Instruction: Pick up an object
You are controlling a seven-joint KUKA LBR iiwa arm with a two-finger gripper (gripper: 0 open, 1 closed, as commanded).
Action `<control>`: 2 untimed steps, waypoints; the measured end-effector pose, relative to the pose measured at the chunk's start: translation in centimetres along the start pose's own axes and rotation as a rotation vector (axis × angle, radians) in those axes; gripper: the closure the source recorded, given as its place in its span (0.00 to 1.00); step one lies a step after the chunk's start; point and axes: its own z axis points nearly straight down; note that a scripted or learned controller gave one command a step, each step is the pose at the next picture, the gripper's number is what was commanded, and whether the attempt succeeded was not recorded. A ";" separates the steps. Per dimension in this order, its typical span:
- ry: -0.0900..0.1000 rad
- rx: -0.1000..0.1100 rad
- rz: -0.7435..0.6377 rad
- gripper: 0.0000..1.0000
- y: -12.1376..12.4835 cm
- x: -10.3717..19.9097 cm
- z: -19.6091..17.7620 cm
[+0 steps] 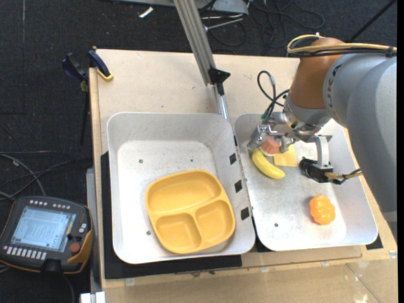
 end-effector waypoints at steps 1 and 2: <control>-0.001 -0.007 0.000 1.00 0.2 0.0 -1.4; -0.001 -0.012 -0.002 1.00 -0.5 0.5 -7.2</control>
